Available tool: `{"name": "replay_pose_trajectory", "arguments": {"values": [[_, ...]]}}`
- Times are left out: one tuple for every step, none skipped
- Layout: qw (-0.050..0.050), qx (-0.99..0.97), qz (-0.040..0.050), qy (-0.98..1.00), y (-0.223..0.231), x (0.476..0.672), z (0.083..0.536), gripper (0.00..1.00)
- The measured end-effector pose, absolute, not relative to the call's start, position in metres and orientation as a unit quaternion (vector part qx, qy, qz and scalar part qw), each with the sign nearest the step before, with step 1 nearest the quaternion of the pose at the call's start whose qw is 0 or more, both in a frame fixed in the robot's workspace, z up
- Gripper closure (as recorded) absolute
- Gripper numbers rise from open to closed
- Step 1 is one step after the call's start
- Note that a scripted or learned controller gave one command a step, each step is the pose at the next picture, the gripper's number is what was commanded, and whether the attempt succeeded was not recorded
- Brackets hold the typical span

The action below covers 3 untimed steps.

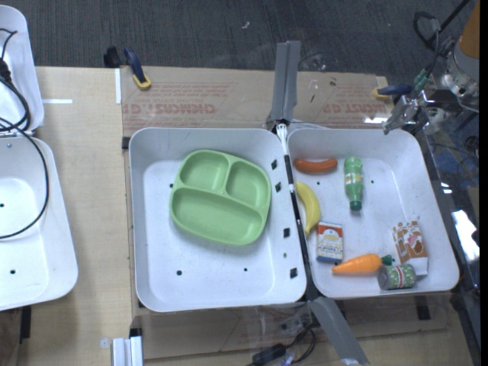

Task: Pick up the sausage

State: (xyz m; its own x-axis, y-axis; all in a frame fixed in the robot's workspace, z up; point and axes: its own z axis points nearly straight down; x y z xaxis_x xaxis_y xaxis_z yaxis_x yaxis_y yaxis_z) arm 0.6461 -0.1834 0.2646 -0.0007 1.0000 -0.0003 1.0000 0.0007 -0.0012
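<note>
While the end effector [412,113] hangs past the right bin's [431,170] far right corner, its state impossible to tell, the smooth orange-red sausage [316,165] lies in that bin's far left corner, long axis left-right. Near it lie a curved yellow banana [308,206] and a green bottle [353,181]. Mirrored red lettering on the tabletop's cardboard [206,97] is unreadable.

- Dark grey carpet floor [229,17] runs along the top.
- A brown cardboard sheet [206,101] with red reversed lettering covers the bench.
- White plastic tubs [23,227] with black cables [30,128] sit at left.
</note>
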Motion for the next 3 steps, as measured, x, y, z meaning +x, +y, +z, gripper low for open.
{"name": "replay_pose_trajectory", "arguments": {"values": [[0.000,-0.716,0.0012,-0.698,-0.116,0.659,0.212,0.00],[0.001,-0.672,0.0013,-0.741,-0.055,0.631,0.191,0.00],[0.001,-0.672,0.0012,-0.741,-0.055,0.631,0.191,0.00]]}}
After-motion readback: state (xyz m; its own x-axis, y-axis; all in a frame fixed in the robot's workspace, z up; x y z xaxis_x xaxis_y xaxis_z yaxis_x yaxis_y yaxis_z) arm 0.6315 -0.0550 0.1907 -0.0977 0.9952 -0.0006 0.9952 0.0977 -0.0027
